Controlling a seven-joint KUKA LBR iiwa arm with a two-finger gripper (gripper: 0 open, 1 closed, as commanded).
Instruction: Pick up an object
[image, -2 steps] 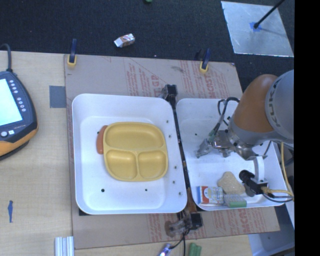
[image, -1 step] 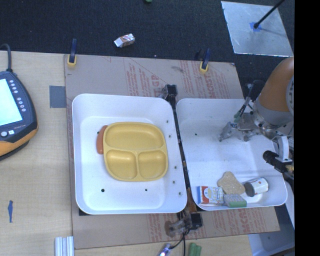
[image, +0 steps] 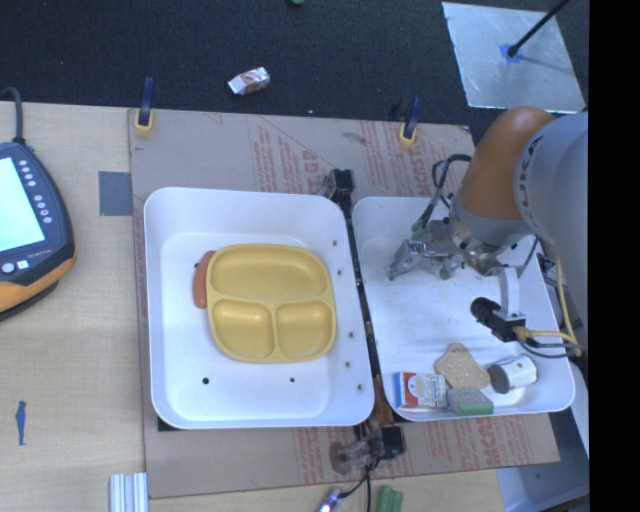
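At the far left of the worktop (image: 70, 400) lies a handheld controller (image: 25, 225) with a lit screen and an orange rim. A sheet of cardboard (image: 250, 150) covers the middle of the worktop, held at its far edge by two clamps, one left (image: 145, 112) and one right (image: 408, 122). On the dark floor beyond, a crumpled wrapper (image: 248, 81) is noted. The left bin (image: 165, 390) holds a yellow divided plate (image: 270, 300), lying flat near its centre with three compartments facing up. An orange-red item (image: 202, 280) shows from under the plate's left edge; its kind cannot be determined. The right bin (image: 385, 330) sits just beside the left one, rims touching or nearly so. The gripper (image: 432, 262) hangs over the far part of the right bin, its fingers apart with nothing between them, above bare bin floor. The candidate items for picking are grouped in the near corner of the right bin, well apart from the gripper: a small printed box (image: 418, 390) at the left, a tan flat piece (image: 462, 367) resting partly over it, a grey-green block (image: 470, 403) against the near rim, and a white cylinder (image: 515, 374) at the right. The grey arm (image: 560, 190) with its orange band (image: 500, 165) enters from the right.
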